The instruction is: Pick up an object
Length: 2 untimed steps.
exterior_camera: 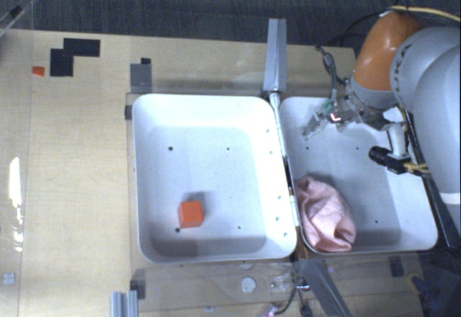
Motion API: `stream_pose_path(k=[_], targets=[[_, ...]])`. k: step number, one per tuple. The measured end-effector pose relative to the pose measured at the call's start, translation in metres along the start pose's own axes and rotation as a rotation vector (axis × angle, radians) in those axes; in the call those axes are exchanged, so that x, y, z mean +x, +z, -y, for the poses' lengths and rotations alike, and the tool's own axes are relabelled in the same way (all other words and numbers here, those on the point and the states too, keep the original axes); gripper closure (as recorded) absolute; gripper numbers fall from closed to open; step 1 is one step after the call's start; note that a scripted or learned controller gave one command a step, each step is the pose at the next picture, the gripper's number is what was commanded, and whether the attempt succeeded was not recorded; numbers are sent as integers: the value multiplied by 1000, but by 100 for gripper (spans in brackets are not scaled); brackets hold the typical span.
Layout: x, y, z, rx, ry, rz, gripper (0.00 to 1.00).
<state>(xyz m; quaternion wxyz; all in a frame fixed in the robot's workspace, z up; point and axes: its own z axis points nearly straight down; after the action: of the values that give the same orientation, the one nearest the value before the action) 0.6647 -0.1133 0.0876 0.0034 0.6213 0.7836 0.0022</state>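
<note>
Arm: grey KUKA arm [425, 70] with the orange band [378, 49] comes in from the right and sits over the far end of the right shallow white plastic bin [360, 164]. The two-finger gripper [320, 121] is above that bin's far-left corner, near the metal divider rail [276, 63] between the bins. Nothing visible between the fingers. Can't tell from this angle whether the claw is apart or together; the tips are too small and blurred.

Objects:
- Small orange cube-shaped block [191, 214] lies in the left shallow white plastic bin [209, 121], near-left area of the floor, close to the near wall. Well apart from the gripper, in the other bin.
- Crumpled pink cloth [325, 213] lies in the right bin, near-left corner, touching or just beside the left wall. Gripper is in the same bin but at the opposite (far) end, apart from the cloth.

Bench: light wooden benchtop [72, 179] to the left of the bins, with black L-shaped tape markings [72, 55] and a small orange marker [38, 71] near the far-left corner. Black cable [392, 158] runs off the arm over the right bin's right side.
</note>
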Motion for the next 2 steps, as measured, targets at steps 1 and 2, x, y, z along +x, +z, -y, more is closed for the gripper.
stream_pose_path(k=[1,2], targets=[[-1,-2,55,-1,33,2,0],[-7,-4,159,-5,40,5,0]])
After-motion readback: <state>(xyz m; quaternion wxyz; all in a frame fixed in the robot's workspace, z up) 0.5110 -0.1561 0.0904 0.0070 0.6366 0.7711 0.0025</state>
